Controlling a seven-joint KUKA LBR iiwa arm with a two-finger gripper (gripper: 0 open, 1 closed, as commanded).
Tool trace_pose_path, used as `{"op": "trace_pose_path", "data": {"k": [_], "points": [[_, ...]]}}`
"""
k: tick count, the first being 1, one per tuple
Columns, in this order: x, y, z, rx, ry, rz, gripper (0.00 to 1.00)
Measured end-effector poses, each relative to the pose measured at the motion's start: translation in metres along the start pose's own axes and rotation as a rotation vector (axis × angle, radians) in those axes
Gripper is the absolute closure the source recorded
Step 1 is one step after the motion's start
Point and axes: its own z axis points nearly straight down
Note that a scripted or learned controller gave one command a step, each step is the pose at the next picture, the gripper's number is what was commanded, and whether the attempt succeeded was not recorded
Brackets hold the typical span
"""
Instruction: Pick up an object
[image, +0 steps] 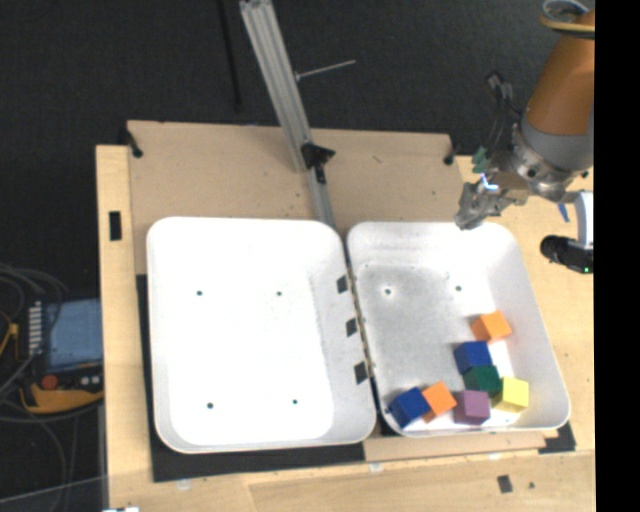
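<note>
Hovering above the right bin's (520, 262) far edge, the gripper (470, 215) carries nothing; finger state cannot be determined. Coloured blocks (470, 385) lie clustered in the near corner.

Two white plastic bins, left bin (245, 335) smooth w/ soft sheen, right bin (425, 300) scuffed grey & dull in the middle, matt foam-looking blocks (470, 385), pale unfinished wood bench (250, 165), brushed metal rail (285, 95), arm (560, 90) w/ satin orange band.
</note>
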Motion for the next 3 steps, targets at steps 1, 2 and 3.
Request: {"op": "trace_pose_path", "data": {"k": [1,2,3], "points": [[0.059,-0.013,0.009,0.005,0.0,0.0,1.0],[0.113,-0.027,0.004,0.005,0.002,-0.002,1.0],[0.163,-0.04,0.002,0.005,0.002,-0.002,1.0]]}}
